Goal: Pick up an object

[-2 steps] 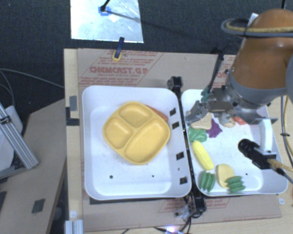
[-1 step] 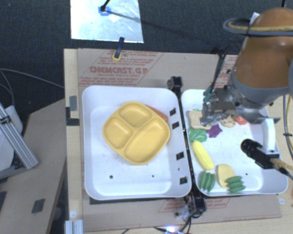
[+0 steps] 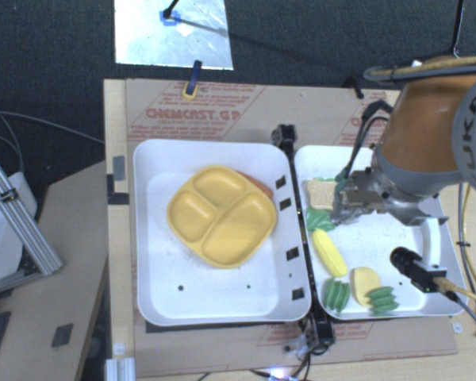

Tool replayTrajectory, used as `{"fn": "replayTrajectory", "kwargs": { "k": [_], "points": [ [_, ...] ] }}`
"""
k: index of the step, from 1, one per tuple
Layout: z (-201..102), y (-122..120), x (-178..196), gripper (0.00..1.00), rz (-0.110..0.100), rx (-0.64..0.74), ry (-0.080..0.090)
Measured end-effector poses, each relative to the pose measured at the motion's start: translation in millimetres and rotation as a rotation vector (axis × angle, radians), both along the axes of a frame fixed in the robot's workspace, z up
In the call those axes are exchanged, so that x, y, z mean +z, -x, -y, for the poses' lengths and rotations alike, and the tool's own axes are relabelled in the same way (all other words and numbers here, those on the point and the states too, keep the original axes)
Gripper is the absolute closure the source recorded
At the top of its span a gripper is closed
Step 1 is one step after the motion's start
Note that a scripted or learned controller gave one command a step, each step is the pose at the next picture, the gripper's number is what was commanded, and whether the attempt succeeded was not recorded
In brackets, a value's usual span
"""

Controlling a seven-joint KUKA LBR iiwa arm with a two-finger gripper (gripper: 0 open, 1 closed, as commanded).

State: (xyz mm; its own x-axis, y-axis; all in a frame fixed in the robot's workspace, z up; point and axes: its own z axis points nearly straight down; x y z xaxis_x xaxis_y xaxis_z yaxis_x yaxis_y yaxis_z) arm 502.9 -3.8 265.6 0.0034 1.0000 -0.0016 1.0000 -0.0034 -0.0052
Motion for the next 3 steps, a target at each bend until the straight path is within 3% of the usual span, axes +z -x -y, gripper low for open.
{"fn": "replayTrajectory", "kwargs": {
  "k": [1, 2, 3],
  "points": [
    [40.4, 17.3, -60.0, 1.0, 0.002, 0.0, -0.001],
    [38.0, 16.2, -57.1, 0.0, 0.006, 0.005, -0.002],
    [3.2, -31.2, -82.4, 0.0, 0.008, 0.011, -0.002]
  ]
}}
